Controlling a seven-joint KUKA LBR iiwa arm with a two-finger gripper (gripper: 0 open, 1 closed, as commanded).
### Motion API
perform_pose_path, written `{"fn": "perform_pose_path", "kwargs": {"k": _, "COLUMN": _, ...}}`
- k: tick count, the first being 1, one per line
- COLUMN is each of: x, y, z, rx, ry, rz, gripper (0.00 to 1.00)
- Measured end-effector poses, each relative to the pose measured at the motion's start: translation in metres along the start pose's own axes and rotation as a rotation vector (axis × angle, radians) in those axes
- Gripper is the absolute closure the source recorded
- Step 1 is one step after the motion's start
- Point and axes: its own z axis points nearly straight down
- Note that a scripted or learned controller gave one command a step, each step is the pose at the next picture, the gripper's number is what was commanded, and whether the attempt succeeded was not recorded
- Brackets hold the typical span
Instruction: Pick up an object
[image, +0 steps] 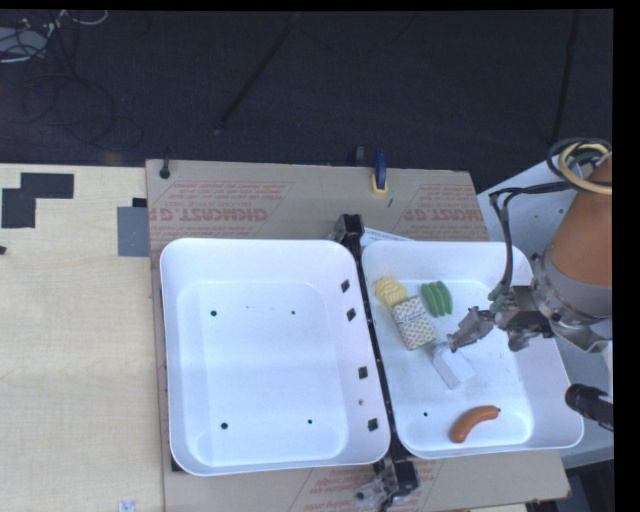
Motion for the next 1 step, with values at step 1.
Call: {"fn": "perform_pose_path", "kwargs": {"k": 1, "x": -0.0007, "y": -0.0002, "z": -0.0095, "rx": 0.003, "ry": 0.001, "rz": 0.0, "gripper": 1.0}}
